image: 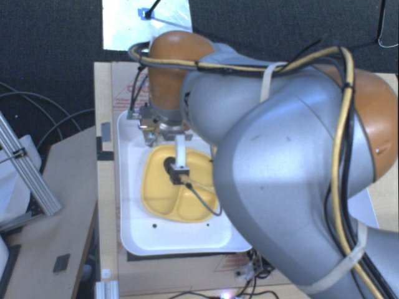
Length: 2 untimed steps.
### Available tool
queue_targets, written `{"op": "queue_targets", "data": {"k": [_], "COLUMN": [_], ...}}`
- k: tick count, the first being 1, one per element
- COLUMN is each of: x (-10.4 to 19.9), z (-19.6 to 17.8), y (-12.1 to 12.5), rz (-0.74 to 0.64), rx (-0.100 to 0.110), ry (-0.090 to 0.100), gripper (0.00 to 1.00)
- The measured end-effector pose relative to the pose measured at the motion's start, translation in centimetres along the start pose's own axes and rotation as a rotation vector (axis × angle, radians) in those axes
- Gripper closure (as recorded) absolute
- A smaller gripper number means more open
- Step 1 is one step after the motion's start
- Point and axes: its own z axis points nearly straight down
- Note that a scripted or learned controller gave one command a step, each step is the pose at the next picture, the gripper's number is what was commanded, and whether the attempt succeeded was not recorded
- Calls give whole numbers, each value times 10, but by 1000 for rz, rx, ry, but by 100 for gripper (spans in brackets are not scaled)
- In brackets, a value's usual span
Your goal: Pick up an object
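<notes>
Yellow divided plastic plate lies flat in the shallow white bin, under the jaws; likely light, stiff, slick; grab its raised rim; you can't tell how open the jaws are.

The grey arm reaches in from the right, bulky in the foreground, its orange-banded wrist bent downward; the gripper hangs below it, seemingly pointing straight down.
</notes>
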Motion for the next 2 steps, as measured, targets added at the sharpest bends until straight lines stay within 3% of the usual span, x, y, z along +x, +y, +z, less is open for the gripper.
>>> {"op": "queue_targets", "data": {"k": [2], "x": [0], "z": [-26], "y": [0], "rz": [-7], "rx": [-3], "ry": [0], "gripper": [100]}}
